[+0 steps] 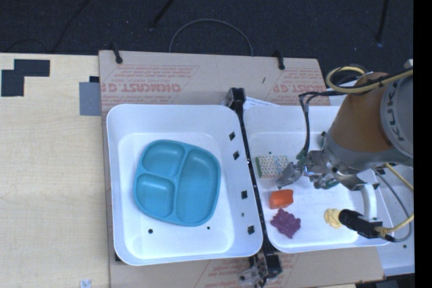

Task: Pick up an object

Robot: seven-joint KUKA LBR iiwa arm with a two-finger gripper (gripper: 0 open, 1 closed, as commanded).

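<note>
Arm point(368, 128) hides part of rt bin point(317, 145) (yellow item point(332, 216) unclear)

Over in the left bin point(118, 145) I've got a blue divided plate point(178, 182) lying flat, its single long section toward three o'clock. Both bins rest on a cardboard sheet point(202, 77); at nine o'clock there's pale wooden bench point(47, 179), black cables point(209, 30) up at twelve.

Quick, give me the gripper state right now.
Gripper: low in the right bin, beside the patterned block and above the orange piece; open or closed cannot be told.
</note>
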